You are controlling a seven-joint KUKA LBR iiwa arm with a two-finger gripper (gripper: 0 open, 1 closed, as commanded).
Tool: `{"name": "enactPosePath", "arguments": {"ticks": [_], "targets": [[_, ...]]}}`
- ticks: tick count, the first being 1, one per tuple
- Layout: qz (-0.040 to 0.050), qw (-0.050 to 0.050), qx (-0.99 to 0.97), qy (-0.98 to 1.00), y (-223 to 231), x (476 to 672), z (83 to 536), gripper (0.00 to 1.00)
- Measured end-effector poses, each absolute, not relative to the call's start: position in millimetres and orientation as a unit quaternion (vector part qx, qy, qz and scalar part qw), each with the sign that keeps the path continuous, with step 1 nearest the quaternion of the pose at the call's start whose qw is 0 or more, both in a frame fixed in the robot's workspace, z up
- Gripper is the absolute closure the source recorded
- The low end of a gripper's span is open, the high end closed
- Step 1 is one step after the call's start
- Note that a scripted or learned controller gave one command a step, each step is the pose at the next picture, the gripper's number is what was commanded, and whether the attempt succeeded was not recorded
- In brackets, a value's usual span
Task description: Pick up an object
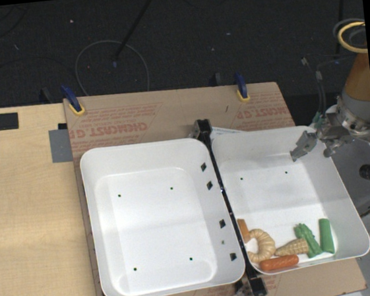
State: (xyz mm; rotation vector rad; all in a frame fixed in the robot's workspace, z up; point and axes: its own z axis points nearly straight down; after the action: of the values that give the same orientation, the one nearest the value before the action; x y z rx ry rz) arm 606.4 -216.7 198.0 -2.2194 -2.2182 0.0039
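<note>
**Camera view: gripper open at the right bin's far edge, toys piled at its near edge**

Camera view looks down on two white bins side by side on a cardboard sheet [168,116] clamped to the bench [28,228]. The gripper [316,142] hangs at the right of the frame, over the upper right edge of the right bin [273,167], its two fingers spread apart with nothing between them. Toy foods lie well apart from it, at the lower edge of that bin: a tan curved croissant [262,240], an orange-red sausage [278,264] just below it, a waffle cone [291,249], and two green pieces [317,237] to their right. The left bin [153,220] fills the frame's centre.
</note>
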Motion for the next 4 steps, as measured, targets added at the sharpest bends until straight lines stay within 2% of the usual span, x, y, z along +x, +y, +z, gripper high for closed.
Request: {"name": "enactPosePath", "arguments": {"ticks": [1, 3, 4], "targets": [[0.0001, 0.000, -0.707, -0.707, -216.8, 607.4, 200.3, 0.00], [0.0011, 0.002, -0.707, -0.707, -207.1, 602.6, 89.4, 0.00], [0.0002, 0.000, -0.707, -0.707, -207.7, 603.9, 102.1, 1.00]]}}
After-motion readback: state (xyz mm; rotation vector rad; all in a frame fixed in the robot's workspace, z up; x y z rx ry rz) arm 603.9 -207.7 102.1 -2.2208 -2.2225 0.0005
